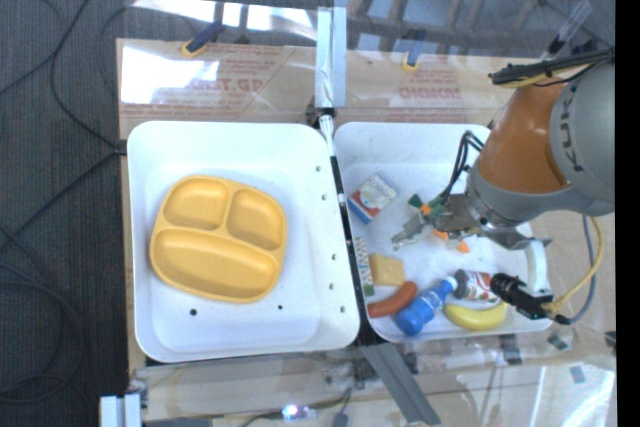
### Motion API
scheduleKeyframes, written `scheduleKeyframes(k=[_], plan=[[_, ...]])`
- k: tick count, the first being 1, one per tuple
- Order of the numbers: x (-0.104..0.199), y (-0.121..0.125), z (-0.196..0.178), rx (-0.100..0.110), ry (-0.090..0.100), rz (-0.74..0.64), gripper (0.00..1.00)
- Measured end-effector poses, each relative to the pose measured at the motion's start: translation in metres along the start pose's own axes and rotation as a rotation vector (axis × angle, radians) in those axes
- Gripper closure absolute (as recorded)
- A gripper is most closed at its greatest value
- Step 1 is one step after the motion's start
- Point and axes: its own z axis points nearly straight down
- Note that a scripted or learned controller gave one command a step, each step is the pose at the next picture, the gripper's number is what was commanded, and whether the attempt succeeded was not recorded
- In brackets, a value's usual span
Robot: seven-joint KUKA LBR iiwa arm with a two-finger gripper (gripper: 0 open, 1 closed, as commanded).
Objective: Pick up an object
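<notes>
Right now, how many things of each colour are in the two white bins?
Yellow: 3, the divided tray, the banana and the cheese square.
Red: 1, the sausage.
Blue: 1, the bottle.
Mixed colours: 2, the small carton and the packet by the banana.
Total: 7. The small bits under the arm are too hidden to count.

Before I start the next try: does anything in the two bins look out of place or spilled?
Nothing spilled. The yellow tray lies slightly askew in the left bin; the bottle lies on its side.
</notes>
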Motion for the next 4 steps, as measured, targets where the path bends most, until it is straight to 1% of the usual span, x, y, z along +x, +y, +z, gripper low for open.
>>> scheduleKeyframes(k=[1, 2, 3, 4], plan=[[0.004, 0.025, -0.012, -0.004, -0.002, -0.288, 0.0], [0.03, 0.055, -0.055, -0.005, -0.002, -0.38, 0.0], [0.031, 0.055, -0.063, -0.005, 0.0, -0.38, 1.0], [0.031, 0.055, -0.063, -0.004, 0.0, -0.38, 0.0]])
